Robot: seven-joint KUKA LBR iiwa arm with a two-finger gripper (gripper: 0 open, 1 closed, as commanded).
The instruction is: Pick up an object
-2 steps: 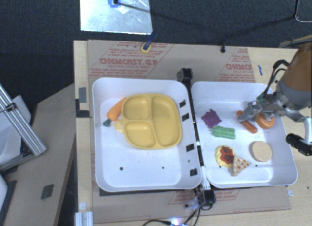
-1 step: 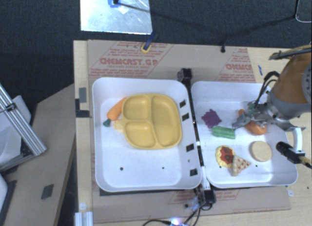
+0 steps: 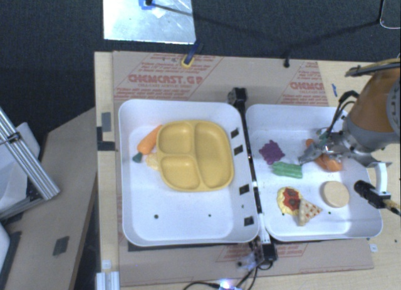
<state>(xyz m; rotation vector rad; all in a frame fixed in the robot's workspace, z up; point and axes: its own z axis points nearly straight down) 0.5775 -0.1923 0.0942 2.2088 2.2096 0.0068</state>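
Gripper (image 3: 315, 151) sits low over the right bin (image 3: 263, 116), at about 3 o'clock in the view, its grey wrist and orange band entering from the right; whether it is spread or closed I cannot tell, the tip being a dark blur against an orange-red object (image 3: 328, 161) that lies touching or just under it. Nothing is plainly held. Same bin: purple piece (image 3: 271, 151) toward 10 o'clock of bin centre, green piece (image 3: 287, 170) just below it, a red-and-yellow item (image 3: 289, 199) and a tan waffle-like wedge (image 3: 307, 211) near 6 o'clock, a pale round disc (image 3: 335, 193) near 4 o'clock. Left bin (image 3: 135, 220) holds a yellow divided plate (image 3: 191, 155) with a toy carrot (image 3: 148, 141) tucked against its 9 o'clock edge. Both bins rest on a cardboard sheet (image 3: 163, 77) printed in red, on a light bench (image 3: 69, 176). Dark carpet behind, with a shiny square plate (image 3: 125, 7) at 12 o'clock. Arm cut off at the right edge; a metal frame (image 3: 25, 163) is clipped at 9 o'clock.
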